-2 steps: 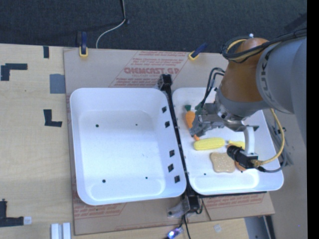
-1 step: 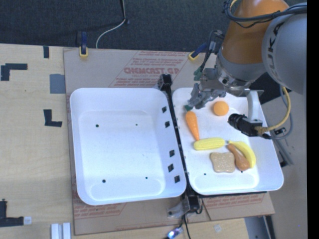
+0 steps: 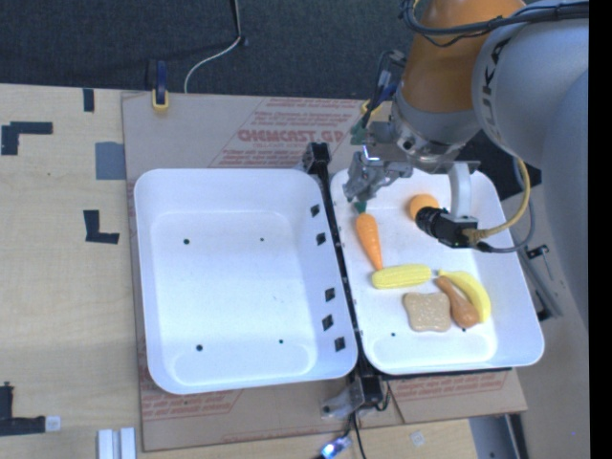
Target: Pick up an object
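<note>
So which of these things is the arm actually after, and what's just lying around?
Part of the job:
claw
carrot
corn cob
banana
sausage
bread slice
orange
right bin

Just lying about:
left bin
cardboard sheet
yellow clamp
white cable

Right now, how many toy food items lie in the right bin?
6 can be seen: a carrot near the divider, a corn cob, a bread slice, a banana, a sausage beside it, and an orange piece. The arm may hide more.
</note>
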